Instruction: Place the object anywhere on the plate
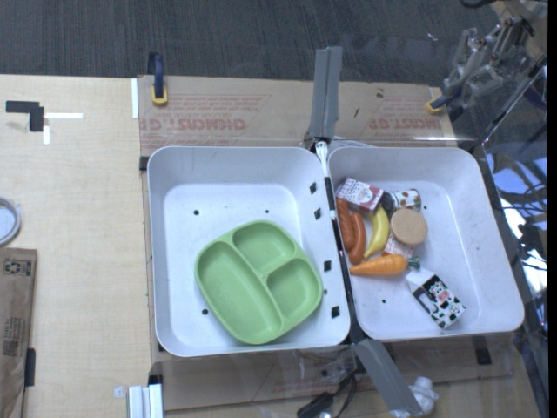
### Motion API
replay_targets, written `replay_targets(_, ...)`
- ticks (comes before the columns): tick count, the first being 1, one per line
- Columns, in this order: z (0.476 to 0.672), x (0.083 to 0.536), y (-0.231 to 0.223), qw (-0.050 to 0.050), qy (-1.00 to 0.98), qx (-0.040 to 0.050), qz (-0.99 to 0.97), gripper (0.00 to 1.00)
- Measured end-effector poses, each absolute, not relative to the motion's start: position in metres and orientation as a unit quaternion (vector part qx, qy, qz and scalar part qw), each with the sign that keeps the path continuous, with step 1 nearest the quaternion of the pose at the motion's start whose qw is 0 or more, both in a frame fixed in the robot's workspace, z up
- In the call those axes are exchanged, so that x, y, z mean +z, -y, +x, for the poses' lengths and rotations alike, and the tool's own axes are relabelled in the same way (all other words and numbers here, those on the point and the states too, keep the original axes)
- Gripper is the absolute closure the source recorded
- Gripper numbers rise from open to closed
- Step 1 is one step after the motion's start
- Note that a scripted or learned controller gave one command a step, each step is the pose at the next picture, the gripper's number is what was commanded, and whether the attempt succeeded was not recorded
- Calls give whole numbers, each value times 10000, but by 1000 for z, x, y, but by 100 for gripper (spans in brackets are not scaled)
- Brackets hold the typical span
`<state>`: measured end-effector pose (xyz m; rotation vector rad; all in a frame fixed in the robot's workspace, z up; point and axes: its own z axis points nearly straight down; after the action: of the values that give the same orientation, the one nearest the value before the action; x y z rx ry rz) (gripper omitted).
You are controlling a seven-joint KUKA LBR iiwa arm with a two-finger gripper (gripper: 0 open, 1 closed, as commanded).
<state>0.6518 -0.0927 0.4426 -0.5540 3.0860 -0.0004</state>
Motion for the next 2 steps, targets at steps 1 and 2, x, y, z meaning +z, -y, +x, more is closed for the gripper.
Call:
replay_targets(1, 646, 244, 80, 19, -9636, 3, -2675, 100)
replay_targets(2, 660, 192, 47, 17, -9349, 7, -3549, 100)
